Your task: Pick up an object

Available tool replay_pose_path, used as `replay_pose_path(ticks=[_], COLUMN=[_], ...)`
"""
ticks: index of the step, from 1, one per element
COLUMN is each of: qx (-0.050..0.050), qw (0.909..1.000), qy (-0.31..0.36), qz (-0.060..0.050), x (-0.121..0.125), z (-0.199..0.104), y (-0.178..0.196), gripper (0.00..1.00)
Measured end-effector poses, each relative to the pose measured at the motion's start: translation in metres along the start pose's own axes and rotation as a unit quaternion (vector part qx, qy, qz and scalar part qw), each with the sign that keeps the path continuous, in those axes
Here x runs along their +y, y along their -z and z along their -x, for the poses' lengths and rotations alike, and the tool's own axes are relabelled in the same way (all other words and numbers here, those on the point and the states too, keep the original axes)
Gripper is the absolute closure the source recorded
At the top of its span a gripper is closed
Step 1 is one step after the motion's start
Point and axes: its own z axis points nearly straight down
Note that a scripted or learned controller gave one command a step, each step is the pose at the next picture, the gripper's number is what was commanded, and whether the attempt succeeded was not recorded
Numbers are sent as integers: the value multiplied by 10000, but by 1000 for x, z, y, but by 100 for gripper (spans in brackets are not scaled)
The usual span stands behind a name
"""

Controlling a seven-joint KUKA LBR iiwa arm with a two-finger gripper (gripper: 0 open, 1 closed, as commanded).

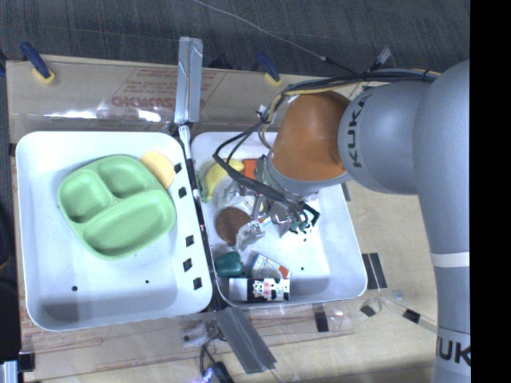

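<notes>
Two white bins sit on a brown bench (383, 294) over dark carpet (80, 14). The gripper (267, 218) hangs at 3 o'clock; I cannot tell its grip.

Left bin (32, 238): holds a divided plate (118, 204) in its middle; a sponge-like block (159, 166) touches the plate's far right edge, near the wall shared with the right bin.
Right bin (343, 254): sits just beside the left bin, to its right.
Far left of right bin: a banana-like item (212, 179) by the shared wall.
Middle left: a round object (231, 223), nearer than the banana-like item.
Near left corner: a small bottle (227, 263), with a printed box (268, 289) to its right along the near wall.
Arm (383, 142): reaches in from the right, above the right bin's middle; its gripper (271, 220) is just right of the round object.
</notes>
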Motion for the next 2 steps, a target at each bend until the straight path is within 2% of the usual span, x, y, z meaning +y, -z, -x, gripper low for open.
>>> replay_pose_path(ticks=[1,2], qx=[-23,-29], qw=[10000,9952], qy=[32,-978], qz=[-3,-4], x=[2,34], z=[2,33], y=[12,103], gripper=[100,100])
